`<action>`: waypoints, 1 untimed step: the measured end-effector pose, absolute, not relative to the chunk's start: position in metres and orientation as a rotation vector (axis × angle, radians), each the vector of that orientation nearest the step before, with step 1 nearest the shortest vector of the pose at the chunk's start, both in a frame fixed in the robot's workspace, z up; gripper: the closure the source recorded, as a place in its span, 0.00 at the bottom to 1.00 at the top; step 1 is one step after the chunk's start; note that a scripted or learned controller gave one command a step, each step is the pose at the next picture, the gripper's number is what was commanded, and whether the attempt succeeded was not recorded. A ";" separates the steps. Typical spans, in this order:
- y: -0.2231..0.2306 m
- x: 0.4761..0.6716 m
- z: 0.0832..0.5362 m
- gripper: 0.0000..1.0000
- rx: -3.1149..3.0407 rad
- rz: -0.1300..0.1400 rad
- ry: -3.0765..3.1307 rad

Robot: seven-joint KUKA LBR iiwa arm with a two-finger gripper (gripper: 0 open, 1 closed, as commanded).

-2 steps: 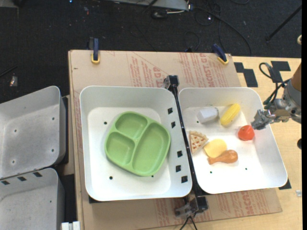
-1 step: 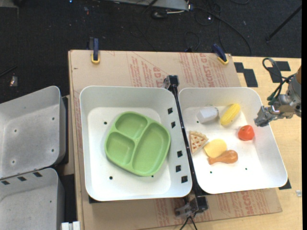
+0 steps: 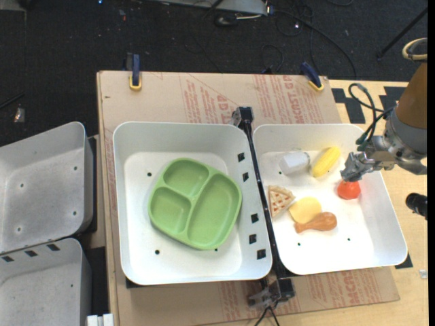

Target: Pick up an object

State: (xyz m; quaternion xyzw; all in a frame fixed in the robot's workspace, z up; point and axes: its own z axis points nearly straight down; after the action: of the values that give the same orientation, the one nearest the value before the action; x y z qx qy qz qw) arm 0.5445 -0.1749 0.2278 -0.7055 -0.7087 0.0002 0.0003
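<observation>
Jaws (image 3: 355, 170) over red toy (image 3: 349, 190); corn (image 3: 325, 161), chicken leg (image 3: 314, 217) near

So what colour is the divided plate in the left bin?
Light green, clearest in the camera view.

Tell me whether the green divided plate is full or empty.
Empty: the green three-compartment plastic plate lies flat in the left white bin, its compartments bare.

Even, bright overhead light falls on the two white bins (image 3: 183, 141), which look slightly washed out. Shadows are soft and short, lying under the green plate (image 3: 196, 202). The dark floor (image 3: 54, 26) across the top of the frame is dim. Focus is fairly sharp throughout, with slight grain.
</observation>
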 end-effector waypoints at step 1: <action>-0.124 0.528 0.236 1.00 -2.213 -0.002 -2.228</action>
State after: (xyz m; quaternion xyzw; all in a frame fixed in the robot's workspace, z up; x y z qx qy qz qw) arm 0.5282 -0.1240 0.2359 -0.7047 -0.7095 -0.0005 0.0008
